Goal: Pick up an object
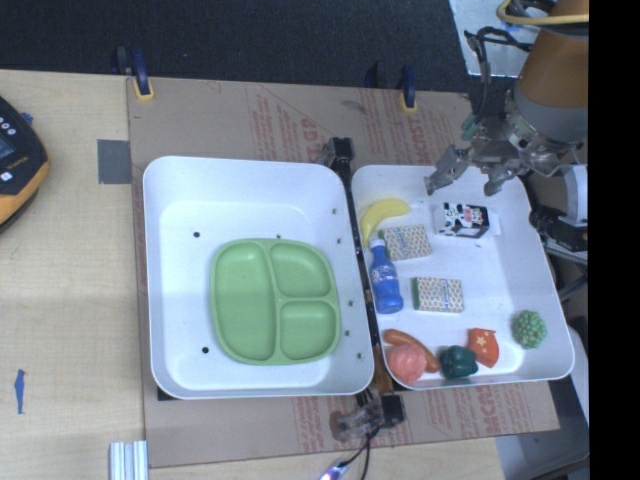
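My gripper (pixel 468 180) hangs over the far part of the right bin (pixel 520 268), its two fingers spread open and nothing between them. Just below it lies a small black-and-white carton (pixel 463 219). Further left sit a yellow banana (pixel 383 213), a patterned packet (pixel 406 241) and a blue bottle (pixel 385 280). A second patterned packet (pixel 439 294) lies mid-bin. Along the near edge are a pink-orange toy food (pixel 406 356), a dark green piece (pixel 458 362), a red piece (pixel 483 345) and a green broccoli-like piece (pixel 529 328).
The left bin (pixel 180 198) holds a green divided plate (pixel 275 301). A yellow-black device (pixel 15 163) lies on the bench at far left. Clamps (pixel 407 86) stand at the back edge of the cardboard.
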Available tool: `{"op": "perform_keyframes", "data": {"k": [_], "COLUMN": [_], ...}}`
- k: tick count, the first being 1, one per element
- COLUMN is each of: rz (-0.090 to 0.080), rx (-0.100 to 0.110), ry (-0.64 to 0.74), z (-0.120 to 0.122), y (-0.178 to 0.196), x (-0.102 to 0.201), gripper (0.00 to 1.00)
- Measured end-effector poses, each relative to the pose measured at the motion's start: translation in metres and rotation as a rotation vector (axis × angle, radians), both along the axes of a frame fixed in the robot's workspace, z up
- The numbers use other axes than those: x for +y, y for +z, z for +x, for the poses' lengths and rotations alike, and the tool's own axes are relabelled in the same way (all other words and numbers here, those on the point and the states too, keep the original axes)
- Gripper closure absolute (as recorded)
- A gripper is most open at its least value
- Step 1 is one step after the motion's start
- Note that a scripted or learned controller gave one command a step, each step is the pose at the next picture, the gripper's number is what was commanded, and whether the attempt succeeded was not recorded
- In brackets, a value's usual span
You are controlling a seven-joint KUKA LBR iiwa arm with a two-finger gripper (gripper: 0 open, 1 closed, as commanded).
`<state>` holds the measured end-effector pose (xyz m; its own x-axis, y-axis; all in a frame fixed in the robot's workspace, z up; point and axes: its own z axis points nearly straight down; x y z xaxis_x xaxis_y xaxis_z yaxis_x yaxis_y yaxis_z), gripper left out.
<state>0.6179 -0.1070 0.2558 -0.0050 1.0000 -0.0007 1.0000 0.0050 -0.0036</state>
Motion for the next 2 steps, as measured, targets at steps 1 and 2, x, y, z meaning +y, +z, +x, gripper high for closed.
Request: {"op": "perform_keyframes", "data": {"k": [1, 2], "rz": [-0.001, -0.003], "rx": [-0.006, -0.01], "ry": [-0.001, -0.001], "z": [-0.009, -0.024], "y": [-0.16, -0.16], "x": [-0.019, 0.013], "gripper": [0.0, 0.0]}}
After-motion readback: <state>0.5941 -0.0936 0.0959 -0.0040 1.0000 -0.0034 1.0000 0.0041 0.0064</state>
